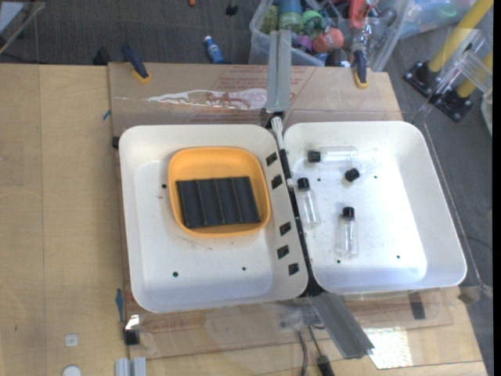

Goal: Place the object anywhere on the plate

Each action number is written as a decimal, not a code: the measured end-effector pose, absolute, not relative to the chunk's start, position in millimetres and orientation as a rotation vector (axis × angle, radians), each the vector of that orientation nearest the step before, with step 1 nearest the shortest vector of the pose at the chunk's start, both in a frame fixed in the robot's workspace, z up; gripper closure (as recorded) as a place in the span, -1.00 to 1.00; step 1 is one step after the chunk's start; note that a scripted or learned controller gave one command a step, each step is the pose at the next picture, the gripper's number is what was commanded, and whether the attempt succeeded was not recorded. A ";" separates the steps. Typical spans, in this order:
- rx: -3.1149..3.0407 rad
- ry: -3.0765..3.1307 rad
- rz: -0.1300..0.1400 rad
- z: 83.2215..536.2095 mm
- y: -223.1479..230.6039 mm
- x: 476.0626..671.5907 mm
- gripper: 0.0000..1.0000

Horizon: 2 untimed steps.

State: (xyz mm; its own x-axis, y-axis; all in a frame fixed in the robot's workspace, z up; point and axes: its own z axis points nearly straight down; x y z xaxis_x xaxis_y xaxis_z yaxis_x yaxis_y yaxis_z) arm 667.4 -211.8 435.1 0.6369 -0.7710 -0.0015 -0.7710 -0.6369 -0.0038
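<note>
A pale wooden bench [55, 210] carries a sheet of cardboard [196, 81]. Behind it, on a dark floor, stands a clear tub [329, 14] crammed with colourful toys.

From the camera above, two white bins sit side by side, their inner rims touching along a seam marked by small black tabs [282, 229].

The left bin [137, 272] holds an orange plate [215, 157] set a little towards the back. On the plate lies a black ribbed slab [218, 202], flat and wholly inside the rim, covering most of the plate's floor.

The right bin [423, 241] holds small clear vials with black caps. One vial [335, 155] lies crosswise near the back. A second [308, 206] lies lengthwise just beside the seam, and a third [344, 237] lies lengthwise near the middle. A lone black cap [351, 175] sits between the first and third; whether it has a vial under it is too small to tell.

If the slab is the object meant, the placing looks done, since it rests on the plate and nothing more is called for. If a vial is meant, the task is at its start. The next move would be a low, narrow grasp across a vial's body, and the slippery, round glass could roll away. The slab also leaves little bare plate to set a vial on.
</note>
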 end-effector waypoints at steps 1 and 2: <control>-3.037 0.787 0.002 434.4 -209.6 667.7 1.00; -3.106 0.437 0.005 433.8 -218.9 667.6 1.00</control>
